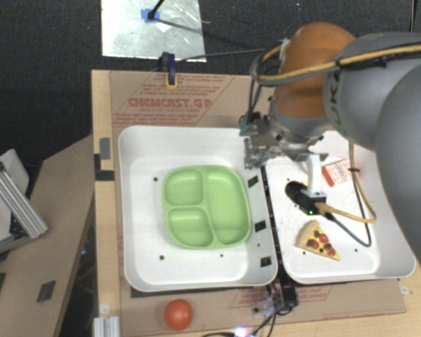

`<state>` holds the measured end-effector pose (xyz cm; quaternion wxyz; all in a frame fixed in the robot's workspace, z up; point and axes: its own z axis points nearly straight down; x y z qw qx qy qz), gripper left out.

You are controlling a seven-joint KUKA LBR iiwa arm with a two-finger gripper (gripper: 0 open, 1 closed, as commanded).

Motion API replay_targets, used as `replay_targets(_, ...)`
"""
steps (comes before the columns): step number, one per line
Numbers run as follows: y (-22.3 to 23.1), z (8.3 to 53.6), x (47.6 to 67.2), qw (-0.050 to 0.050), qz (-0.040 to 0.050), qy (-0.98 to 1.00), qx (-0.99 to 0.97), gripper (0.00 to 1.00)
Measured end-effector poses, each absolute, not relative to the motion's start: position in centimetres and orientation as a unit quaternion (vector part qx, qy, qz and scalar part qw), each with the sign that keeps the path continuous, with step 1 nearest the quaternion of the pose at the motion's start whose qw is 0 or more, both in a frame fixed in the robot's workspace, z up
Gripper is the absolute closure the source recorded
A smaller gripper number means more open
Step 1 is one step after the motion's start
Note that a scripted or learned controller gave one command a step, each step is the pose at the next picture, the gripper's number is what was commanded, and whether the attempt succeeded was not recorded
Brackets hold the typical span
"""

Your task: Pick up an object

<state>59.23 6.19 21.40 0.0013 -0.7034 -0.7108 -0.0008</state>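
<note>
A green divided plate [207, 206] lies flat in the middle of the left bin [144, 258]. In the right bin [386, 258] a toy pizza slice [318, 241] rests near the front, and a small red and white packet [335, 172] lies further back, partly behind the arm. My gripper [253, 156] hangs over the wall between the two bins, just beyond the plate's far right corner. Nothing shows between its tips.
An orange ball [177, 314] sits on the bench in front of the left bin. A cardboard sheet [175, 97] lies behind the bins with a blue clamp [168, 65] on its far edge. The grey arm [386, 104] covers the right bin's back.
</note>
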Motion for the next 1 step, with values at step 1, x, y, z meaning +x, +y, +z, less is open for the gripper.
replay_targets(1, 11.06, 20.88, 58.31, 0.001, -0.0007, -0.71, -0.704, 1.0)
